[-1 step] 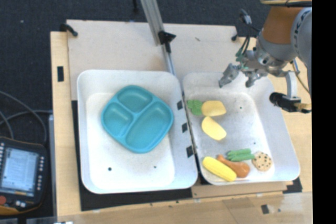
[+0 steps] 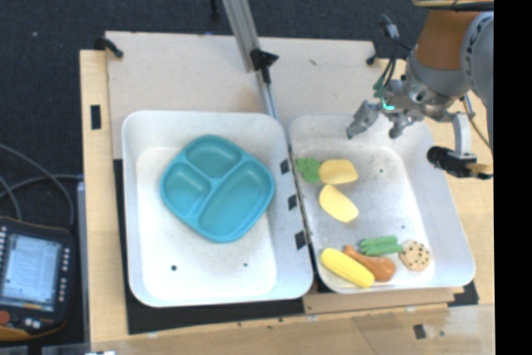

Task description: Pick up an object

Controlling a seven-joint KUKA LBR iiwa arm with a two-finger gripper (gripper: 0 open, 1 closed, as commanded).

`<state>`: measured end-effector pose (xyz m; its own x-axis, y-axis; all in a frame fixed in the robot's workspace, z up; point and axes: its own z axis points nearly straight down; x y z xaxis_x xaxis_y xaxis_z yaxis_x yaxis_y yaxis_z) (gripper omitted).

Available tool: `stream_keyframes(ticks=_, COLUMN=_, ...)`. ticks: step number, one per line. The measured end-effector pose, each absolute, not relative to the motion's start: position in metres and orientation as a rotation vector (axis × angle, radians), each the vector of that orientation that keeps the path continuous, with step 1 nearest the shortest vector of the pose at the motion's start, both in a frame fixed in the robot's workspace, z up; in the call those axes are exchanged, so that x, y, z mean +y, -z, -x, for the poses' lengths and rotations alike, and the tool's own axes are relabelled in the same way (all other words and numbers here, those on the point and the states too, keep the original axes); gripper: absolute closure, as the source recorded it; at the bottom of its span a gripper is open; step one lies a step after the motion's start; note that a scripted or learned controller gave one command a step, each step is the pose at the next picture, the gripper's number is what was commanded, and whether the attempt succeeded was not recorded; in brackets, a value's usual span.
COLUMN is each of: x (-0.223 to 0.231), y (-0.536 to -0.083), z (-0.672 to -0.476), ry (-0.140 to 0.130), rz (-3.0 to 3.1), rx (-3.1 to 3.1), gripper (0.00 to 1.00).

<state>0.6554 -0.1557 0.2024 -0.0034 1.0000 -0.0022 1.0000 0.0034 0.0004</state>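
Right bin (image 2: 432, 204): at its 6 o'clock edge, 1 corn cob (image 2: 347, 268), 1 carrot (image 2: 374, 263) with a green top (image 2: 380, 245), and 1 cookie (image 2: 414, 255) toward 5 o'clock; nearer the middle, 2 pale yellow pieces (image 2: 338, 203), one behind the other; 1 green piece (image 2: 308, 170) at 10 o'clock, touching the farther yellow piece (image 2: 338, 172).
Left bin (image 2: 145, 204): 1 teal divided plate (image 2: 218, 188) with 3 compartments, lying flat near the centre.
Arm: reaches in from 3 o'clock, orange band (image 2: 449, 21) above the wrist.
Gripper (image 2: 381, 123): over the right bin's 12 o'clock rim, fingers spread apart, nothing between them.
Count: 2 bins, 1 plate, 7 food items.
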Motion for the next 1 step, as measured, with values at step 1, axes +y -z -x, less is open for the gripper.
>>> stream_keyframes(ticks=1, x=-0.151, y=-0.1409, z=-0.6568, ry=0.007, rz=-2.217, rx=2.228, gripper=0.0)
